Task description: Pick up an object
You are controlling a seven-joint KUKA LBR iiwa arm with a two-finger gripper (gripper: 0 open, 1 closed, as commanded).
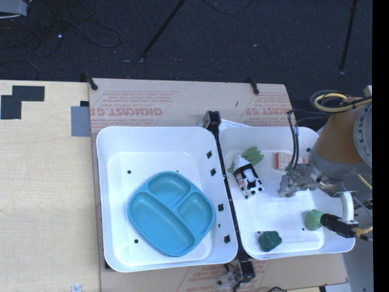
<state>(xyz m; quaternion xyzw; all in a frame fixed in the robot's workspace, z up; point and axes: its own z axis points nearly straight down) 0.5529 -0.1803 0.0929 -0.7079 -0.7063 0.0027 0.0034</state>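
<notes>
Right bin (292, 248), contents: black-and-white toy (248, 179) near the divider, long axis slanting toward the bin's near right; green leafy piece (253, 156) just behind it; dark green lump (269, 240) at the near wall. Gripper (292, 184) is positioned right of the toy, apart from it. State of the jaws cannot be told.

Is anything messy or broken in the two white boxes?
Nothing looks broken or spilled. The blue plate sits crooked in the left bin, and the black-and-white toy lies tipped over in the right bin.
</notes>
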